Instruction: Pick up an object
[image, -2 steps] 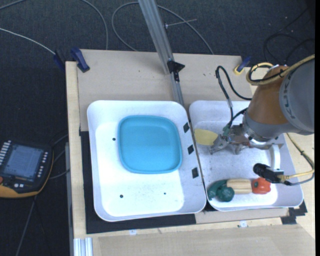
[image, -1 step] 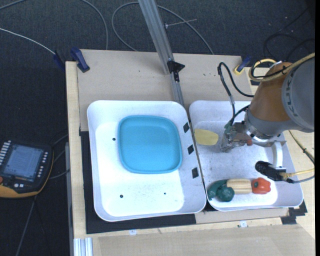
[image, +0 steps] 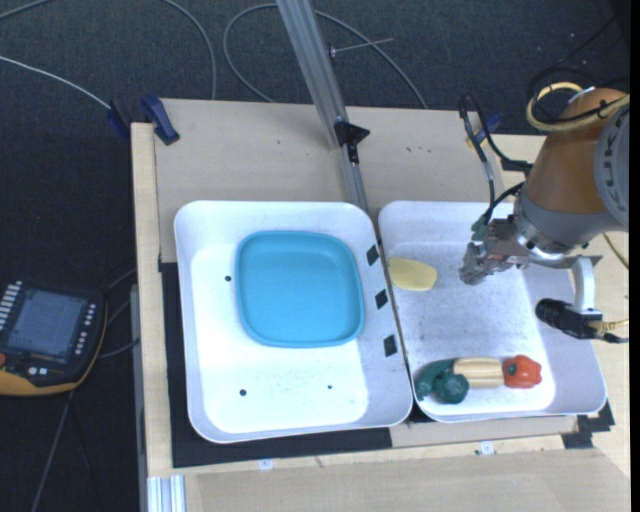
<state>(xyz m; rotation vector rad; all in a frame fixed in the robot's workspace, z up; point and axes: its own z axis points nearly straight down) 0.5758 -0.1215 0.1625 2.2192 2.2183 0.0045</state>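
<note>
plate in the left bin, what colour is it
Light blue; the plate shows best in the camera view, lying in the white left bin.

The right bin (image: 560, 395) has open floor through its middle, between the yellow piece (image: 412, 274) near its left wall and the row of green (image: 442, 383), tan (image: 478, 372) and red (image: 521, 371) items along its front edge. The tool (image: 484, 262) hangs over the upper part, seemingly clear of the yellow piece. In the left bin (image: 200, 300), a blue tray (image: 300, 288) takes the centre, leaving its front floor free.
</note>
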